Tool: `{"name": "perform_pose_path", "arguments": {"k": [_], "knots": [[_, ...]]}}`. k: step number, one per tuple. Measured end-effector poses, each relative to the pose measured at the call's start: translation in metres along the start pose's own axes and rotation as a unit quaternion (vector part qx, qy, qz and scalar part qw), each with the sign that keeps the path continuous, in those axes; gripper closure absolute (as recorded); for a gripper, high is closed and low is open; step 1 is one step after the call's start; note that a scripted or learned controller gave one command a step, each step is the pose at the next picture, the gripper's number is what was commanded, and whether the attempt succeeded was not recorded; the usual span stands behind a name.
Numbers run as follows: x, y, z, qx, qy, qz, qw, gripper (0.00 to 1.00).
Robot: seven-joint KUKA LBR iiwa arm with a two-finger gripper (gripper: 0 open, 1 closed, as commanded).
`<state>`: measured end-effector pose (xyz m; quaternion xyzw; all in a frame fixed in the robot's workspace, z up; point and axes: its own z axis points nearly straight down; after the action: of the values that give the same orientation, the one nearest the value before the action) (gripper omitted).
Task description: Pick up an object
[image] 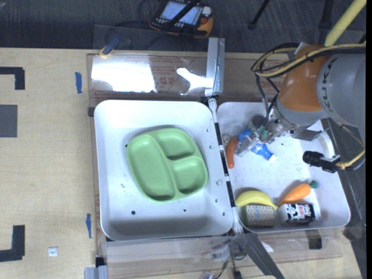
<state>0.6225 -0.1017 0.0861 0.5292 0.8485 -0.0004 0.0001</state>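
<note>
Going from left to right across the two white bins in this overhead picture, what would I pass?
Green divided plate in the left bin → small orange piece → yellow banana → carrot → black-and-white bottle in the right bin.

Bright, even overhead light – strong glare on the clear panel (148,74) – soft focus, faint shadows

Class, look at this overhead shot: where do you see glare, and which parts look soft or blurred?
Camera view: strong white glare on the clear panel behind the left bin; the gripper and the small blue items beside it look soft; the green divided plate is evenly lit, with a faint shadow along its lower edge.
</note>
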Motion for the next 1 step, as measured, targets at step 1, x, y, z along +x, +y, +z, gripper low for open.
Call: {"name": "perform_pose_path", "arguments": {"k": [1], "knots": [[-0.0013,0.0017,-0.0123,-0.003,-0.001,0.001,1.0,1.0]]}}
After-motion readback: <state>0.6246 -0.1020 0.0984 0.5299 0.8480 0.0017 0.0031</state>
